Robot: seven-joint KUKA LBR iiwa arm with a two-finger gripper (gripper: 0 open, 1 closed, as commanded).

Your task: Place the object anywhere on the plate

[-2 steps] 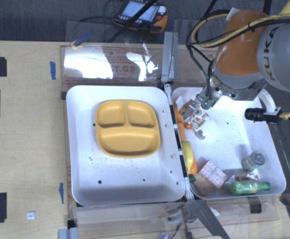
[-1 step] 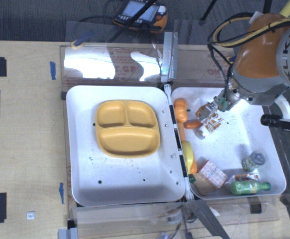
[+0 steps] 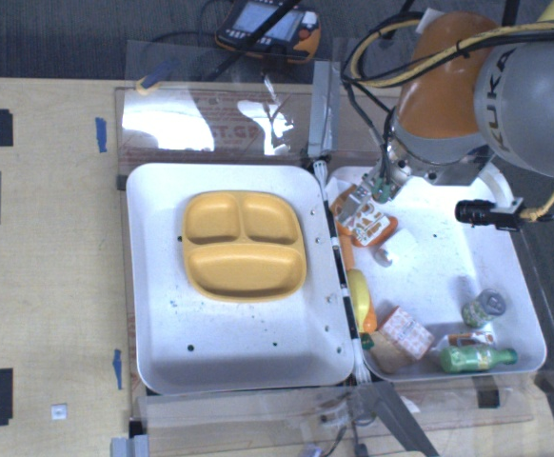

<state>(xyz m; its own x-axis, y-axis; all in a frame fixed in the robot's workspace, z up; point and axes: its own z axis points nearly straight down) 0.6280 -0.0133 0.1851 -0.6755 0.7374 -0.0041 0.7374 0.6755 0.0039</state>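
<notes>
A: Camera view, left bin point(image 3: 153, 331): yellow sectioned plate point(image 3: 244, 244) at centre, nothing on it.
B: Arm?
A: Upper right of frame. The jaws point(image 3: 384, 187) hang over the right bin's point(image 3: 520, 284) upper-left corner, just above an orange-and-white packet point(image 3: 367, 225). How far they are open, cannot tell.
B: Other items?
A: Lower right: green bottle point(image 3: 477, 357), yellow banana point(image 3: 361, 298), pink box point(image 3: 405, 332).

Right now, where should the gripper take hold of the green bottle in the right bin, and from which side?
Probably grip the green bottle across the middle of its body, coming straight down from above. It lies on its side along the near wall of the right bin, so the fingers should close across its width. A small box lies close on its left.
</notes>
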